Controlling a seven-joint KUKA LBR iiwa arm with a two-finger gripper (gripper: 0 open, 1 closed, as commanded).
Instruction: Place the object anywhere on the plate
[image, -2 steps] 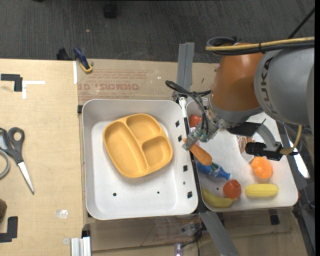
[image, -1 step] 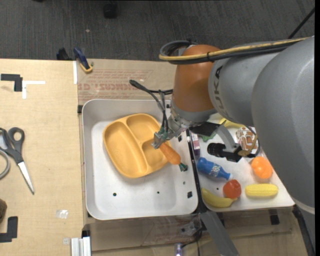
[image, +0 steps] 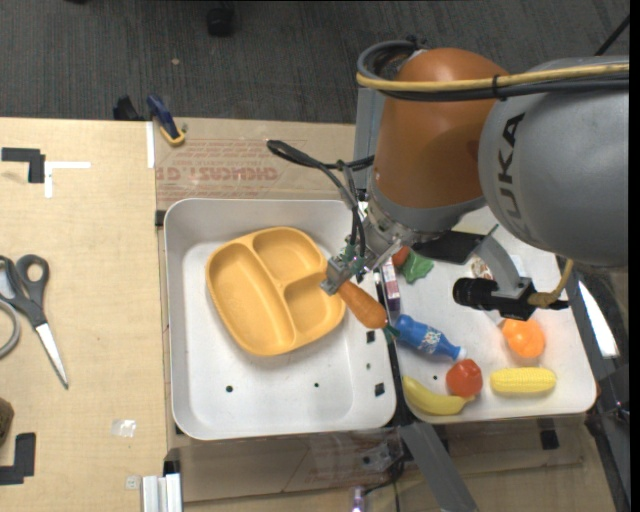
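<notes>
Plate (image: 262, 290) sat bare in the left bin (image: 200, 380), carrot (image: 364, 304) hung just off its right rim, apparently pinched at its upper end by near-closed fingers of the gripper (image: 343, 268), so placement looked unfinished — release over plate remained.

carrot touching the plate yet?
Cannot tell. In the camera view the carrot, under the gripper, overlaps the yellow plate's right rim, but the slant hides any gap.
</notes>
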